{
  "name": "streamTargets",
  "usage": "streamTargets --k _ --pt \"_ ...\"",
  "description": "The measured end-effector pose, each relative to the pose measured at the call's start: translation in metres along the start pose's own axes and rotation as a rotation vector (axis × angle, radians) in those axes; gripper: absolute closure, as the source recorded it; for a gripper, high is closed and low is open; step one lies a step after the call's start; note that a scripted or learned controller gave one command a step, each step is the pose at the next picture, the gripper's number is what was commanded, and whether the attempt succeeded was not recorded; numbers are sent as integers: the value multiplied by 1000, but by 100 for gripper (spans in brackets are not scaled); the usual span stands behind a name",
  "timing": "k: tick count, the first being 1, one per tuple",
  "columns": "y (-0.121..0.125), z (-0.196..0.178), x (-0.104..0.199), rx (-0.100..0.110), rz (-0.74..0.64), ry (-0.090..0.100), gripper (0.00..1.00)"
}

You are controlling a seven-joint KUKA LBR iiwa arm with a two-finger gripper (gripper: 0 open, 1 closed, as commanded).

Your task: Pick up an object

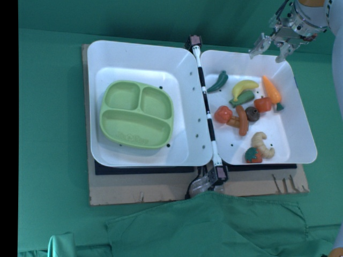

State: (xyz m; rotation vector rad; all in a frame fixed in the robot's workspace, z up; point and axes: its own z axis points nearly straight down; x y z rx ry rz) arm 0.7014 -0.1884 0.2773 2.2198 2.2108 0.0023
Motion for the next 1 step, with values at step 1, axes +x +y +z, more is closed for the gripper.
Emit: streamTargets --k 1 --pt "-1 -1 1 1 -1 1 0"
